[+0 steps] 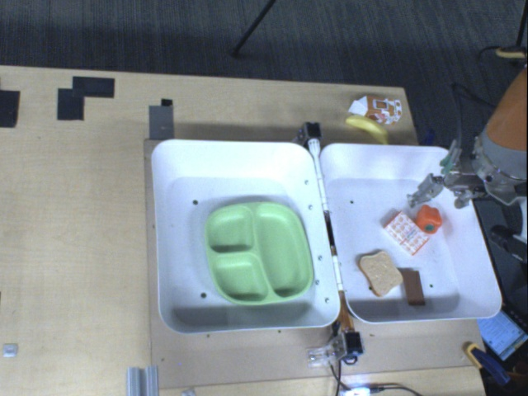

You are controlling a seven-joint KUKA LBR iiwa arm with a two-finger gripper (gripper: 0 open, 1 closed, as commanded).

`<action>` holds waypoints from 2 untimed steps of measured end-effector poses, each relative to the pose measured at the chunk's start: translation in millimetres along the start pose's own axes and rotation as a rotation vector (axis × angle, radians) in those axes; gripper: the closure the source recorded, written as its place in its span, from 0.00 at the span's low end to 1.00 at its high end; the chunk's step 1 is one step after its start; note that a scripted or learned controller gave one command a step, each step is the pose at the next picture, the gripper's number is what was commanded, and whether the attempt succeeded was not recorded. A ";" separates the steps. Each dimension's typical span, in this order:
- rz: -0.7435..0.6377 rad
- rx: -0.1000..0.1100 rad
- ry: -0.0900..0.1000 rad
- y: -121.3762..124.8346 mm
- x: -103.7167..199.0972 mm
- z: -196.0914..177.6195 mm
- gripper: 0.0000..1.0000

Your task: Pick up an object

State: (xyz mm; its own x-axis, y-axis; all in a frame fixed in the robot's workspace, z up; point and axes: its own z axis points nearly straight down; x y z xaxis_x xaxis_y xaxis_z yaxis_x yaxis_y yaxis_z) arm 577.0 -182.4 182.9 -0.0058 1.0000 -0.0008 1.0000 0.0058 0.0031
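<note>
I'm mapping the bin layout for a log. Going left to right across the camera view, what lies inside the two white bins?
Pale green plastic divided tray → tan slice of toast → small brown rectangular block → orange rounded object, beside the red-and-white checked packet. The end effector hangs above the orange object.

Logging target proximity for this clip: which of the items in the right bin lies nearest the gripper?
The orange object, just below the gripper. The red-checked packet lies beside it, slightly farther; the bread slice and brown block sit toward the bin's near edge.
</note>
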 end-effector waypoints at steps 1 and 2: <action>0.003 -0.007 -0.001 -72.7 49.0 94.8 0.00; 0.002 -0.014 0.000 -69.6 49.6 82.3 1.00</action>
State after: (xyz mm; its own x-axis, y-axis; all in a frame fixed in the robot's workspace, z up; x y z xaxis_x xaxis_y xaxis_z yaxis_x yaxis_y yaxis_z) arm 507.4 -133.3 100.4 -0.0041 1.0000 -0.0011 0.9998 0.0041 0.0175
